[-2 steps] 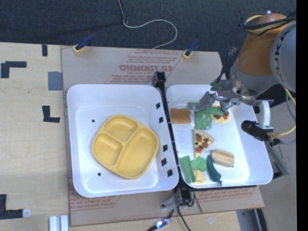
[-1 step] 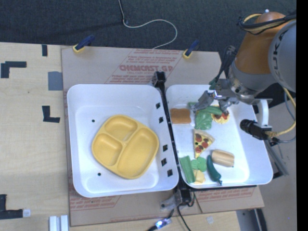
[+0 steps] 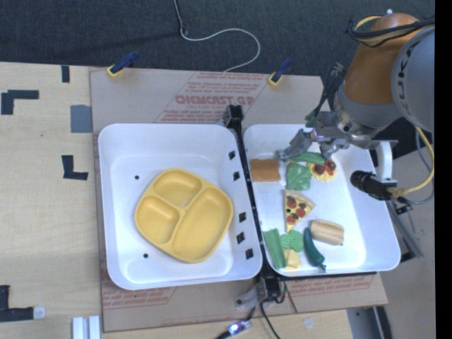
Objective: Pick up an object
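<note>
Toy foods lie at centre right: bread roll (image 3: pixel 265 170), pizza slice (image 3: pixel 296 208), green lettuce (image 3: pixel 298 176), log (image 3: pixel 328 232).

A pale wooden bench top (image 3: pixel 42 210) fills the left side, marked with dark tape shapes (image 3: pixel 20 99) at 9 and 10 o'clock. A brown cardboard sheet (image 3: pixel 205 101) with red printing lies on it, held at 12 o'clock by 2 blue-and-yellow clamps (image 3: pixel 123 63). Dark grey carpet (image 3: pixel 85 13) spans the top, crossed by a thin white cable (image 3: pixel 212 35).
</note>
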`<state>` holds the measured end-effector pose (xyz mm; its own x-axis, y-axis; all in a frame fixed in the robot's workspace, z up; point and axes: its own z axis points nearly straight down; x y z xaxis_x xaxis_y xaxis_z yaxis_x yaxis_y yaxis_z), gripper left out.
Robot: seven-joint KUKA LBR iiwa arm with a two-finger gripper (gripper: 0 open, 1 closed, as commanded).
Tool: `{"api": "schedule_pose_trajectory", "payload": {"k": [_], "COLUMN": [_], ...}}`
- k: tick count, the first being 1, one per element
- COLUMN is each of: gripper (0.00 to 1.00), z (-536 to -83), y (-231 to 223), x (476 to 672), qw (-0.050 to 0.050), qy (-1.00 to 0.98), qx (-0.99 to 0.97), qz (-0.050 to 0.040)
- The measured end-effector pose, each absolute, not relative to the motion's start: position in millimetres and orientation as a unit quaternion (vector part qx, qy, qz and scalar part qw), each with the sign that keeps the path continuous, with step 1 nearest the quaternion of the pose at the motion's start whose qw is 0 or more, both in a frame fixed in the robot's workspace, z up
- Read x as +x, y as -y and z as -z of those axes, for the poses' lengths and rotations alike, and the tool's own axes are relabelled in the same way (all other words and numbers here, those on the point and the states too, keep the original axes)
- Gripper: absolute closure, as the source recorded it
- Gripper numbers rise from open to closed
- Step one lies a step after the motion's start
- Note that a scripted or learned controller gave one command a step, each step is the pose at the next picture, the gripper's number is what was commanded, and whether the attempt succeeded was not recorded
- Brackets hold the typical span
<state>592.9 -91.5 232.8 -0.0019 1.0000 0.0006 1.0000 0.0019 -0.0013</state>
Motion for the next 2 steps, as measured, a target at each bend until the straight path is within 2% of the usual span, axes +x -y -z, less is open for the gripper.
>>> {"api": "schedule_pose_trajectory", "payload": {"k": [2], "gripper": [1.0], "z": [-231.7], "y": [89.3], "x": [593.3], "qw": [0.001], "qy": [0.707], "qx": [-0.707], "qz": [-0.0007]}}
